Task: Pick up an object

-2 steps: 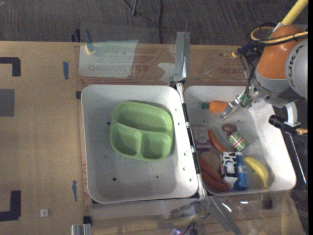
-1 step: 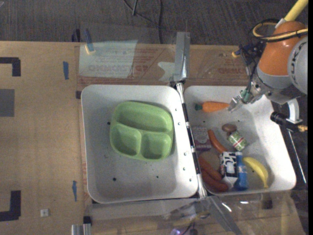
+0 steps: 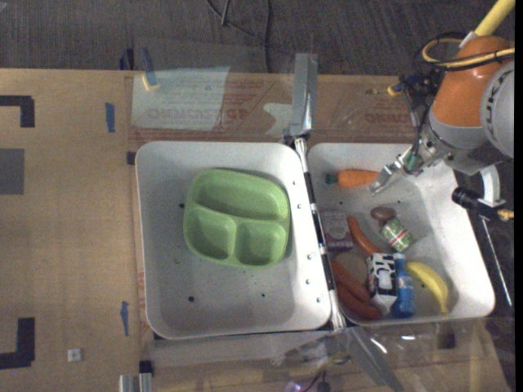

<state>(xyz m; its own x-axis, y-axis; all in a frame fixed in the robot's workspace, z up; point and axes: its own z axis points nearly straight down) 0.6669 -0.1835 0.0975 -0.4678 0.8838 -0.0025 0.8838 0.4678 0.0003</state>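
Cardboard bench (image 3: 65,243) bears white bins (image 3: 155,243).

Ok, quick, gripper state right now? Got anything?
Gripper: over the right bin, beside the carrot, nothing seen between its fingers; open or shut cannot be told.

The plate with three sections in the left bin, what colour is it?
Light green. The plate shows best in the camera view, lying in the left bin.
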